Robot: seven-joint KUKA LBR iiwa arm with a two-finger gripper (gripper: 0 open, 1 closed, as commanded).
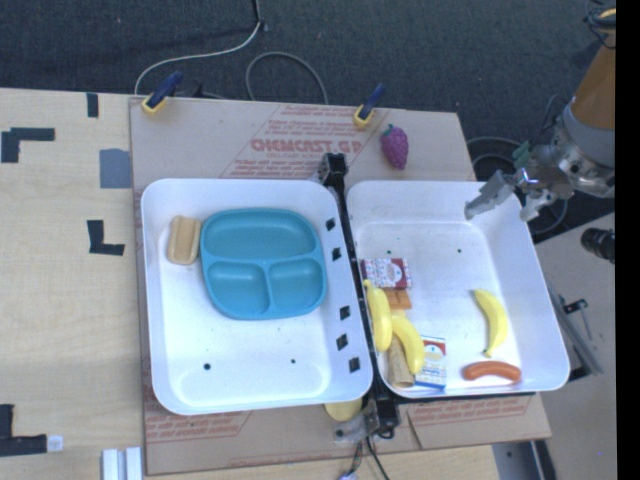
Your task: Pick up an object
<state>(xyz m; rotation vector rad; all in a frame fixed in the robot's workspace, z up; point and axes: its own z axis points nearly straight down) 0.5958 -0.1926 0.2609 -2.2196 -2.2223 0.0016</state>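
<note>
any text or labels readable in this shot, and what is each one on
"CHEMCAST GP" (my best reading; the print is faint): red lettering on the brown cardboard sheet behind the bins.
Small red and white carton in the right white bin: print too small to read.
Small blue, white and red carton in the same bin: print too blurred to read.

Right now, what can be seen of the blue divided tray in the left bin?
The blue divided tray looks like smooth plastic, a rounded rectangle with three compartments: one long one across the top and two smaller ones below. It lies flat, slightly rotated, in the upper half of the left bin. A tan bread-like piece lies against its left edge.
</note>
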